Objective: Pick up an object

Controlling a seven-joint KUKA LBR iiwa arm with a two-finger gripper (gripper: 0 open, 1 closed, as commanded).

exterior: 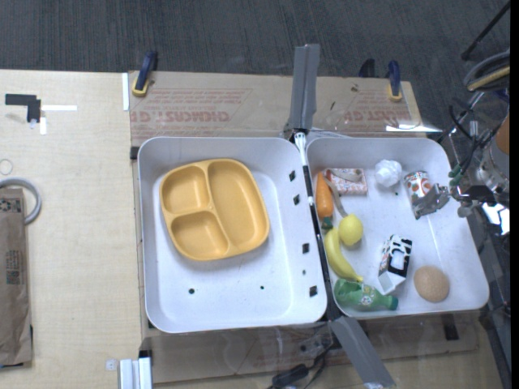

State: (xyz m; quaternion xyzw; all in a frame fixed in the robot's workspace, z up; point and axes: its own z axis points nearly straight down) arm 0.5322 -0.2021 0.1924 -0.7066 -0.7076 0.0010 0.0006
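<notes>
Hovering over right bin's [478,298] right edge | gripper [430,203] state: cannot tell | can [417,185] just beside, unlifted | pick not yet done

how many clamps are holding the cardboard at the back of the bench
2. One blue clamp grips the cardboard's far edge above the left bin; the other grips it above the right bin. More could be hidden.

Bright, even light; soft shadows, sharp
</notes>
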